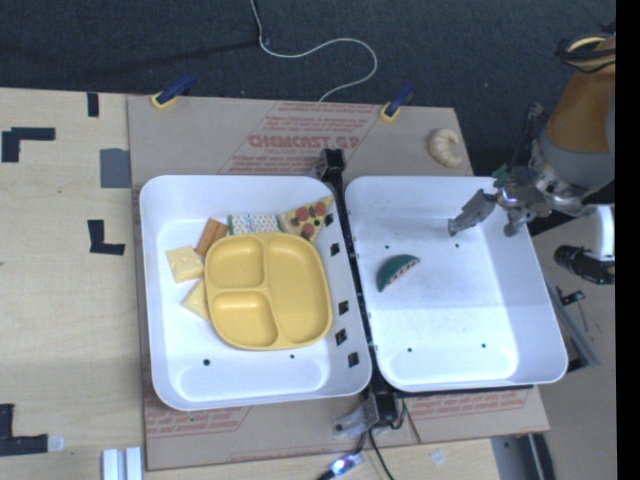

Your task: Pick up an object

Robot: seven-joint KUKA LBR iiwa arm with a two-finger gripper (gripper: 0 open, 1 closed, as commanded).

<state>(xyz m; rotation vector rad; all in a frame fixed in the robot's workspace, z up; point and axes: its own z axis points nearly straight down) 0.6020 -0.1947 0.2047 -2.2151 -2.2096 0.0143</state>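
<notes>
Nearest us sit two white bins on the surface [60, 298]. We see the left bin [165, 363] holding a yellow divided plate [268, 291], with crackers [186, 263] and a pizza-like toy slice [308, 216] tucked around its upper edge. We find the right bin [470, 353] holding one green wedge-shaped toy [397, 269] near its left wall. Our pincer [490, 213] hangs over that bin's upper right part, well apart from the wedge, fingers spread and grasping nothing.
</notes>
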